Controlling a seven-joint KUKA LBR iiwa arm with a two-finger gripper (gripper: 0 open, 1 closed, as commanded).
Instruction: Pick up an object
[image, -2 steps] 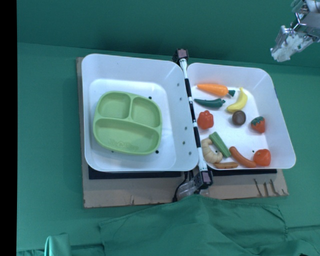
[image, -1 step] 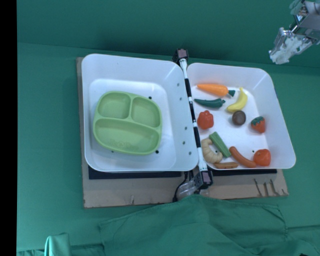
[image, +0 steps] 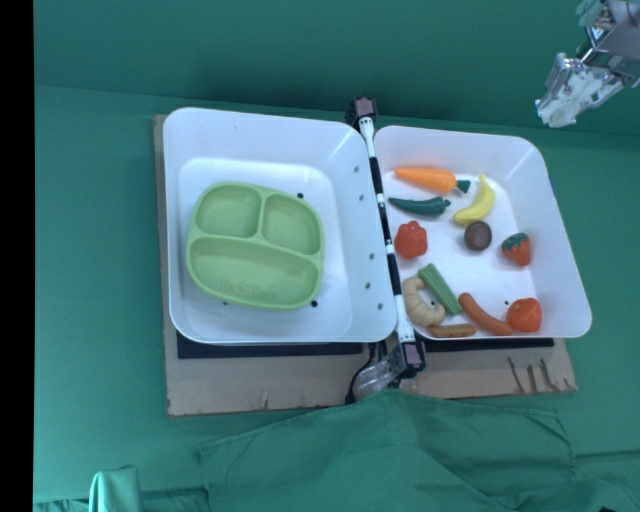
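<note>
- Two white bins are seen side by side on the bench, and the play food is all gathered in the right bin (image: 560, 260), presumably so that picks are made from one side.
- Nothing is carried by the gripper (image: 565, 95): it is held high at the upper right, outside the bin's far corner and well apart from every item; whether it is parted or closed cannot be told at this size.
- That raised, off-to-the-side pose is judged to be a waiting or approach position, keeping the bins unobstructed for the camera.
- A green divided plate (image: 256, 245) is set alone in the left bin (image: 200, 135), well apart from the food.
- Nearest the arm, a banana (image: 478, 202) and a carrot (image: 428, 179) are laid along the far side, with a dark green pepper (image: 420, 206) just below the carrot.
- A brown round item (image: 477, 236) and a strawberry (image: 516, 248) are spaced openly mid-bin, so either is judged an easy first target.
- A red pepper (image: 410, 240) is placed near the divider.
- Along the near wall things are crowded: a tan pastry-like piece (image: 422, 304), a green stick (image: 439, 288), a sausage (image: 484, 313) and a tomato (image: 524, 314) are packed close, some touching, so a clean grasp there is judged harder.
- No pick is yet begun.
</note>
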